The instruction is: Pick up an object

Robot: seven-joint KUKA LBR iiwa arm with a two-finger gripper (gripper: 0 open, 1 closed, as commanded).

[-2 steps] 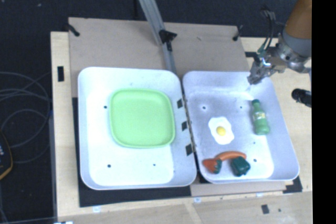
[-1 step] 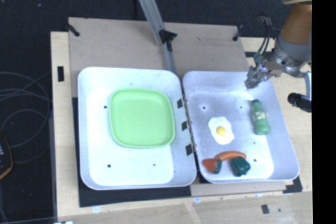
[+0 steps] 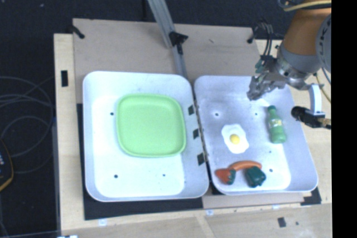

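Camera view: hand (image 3: pixel 255 93) over right bin (image 3: pixel 215 92), nothing visibly held, opening indeterminate; green bottle (image 3: pixel 275 125) nearest — centre over it, align across its narrow width, then descend.

Robot lab: bench (image 3: pixel 139 47), twin bins (image 3: pixel 95 120)

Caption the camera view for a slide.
KUKA arm's pincer hovers over the right bin near a green bottle; green plate in left bin.

grey arm (image 3: pixel 304 58) with orange band, pale looped cable on top, dark metallic gripper (image 3: pixel 257 90)
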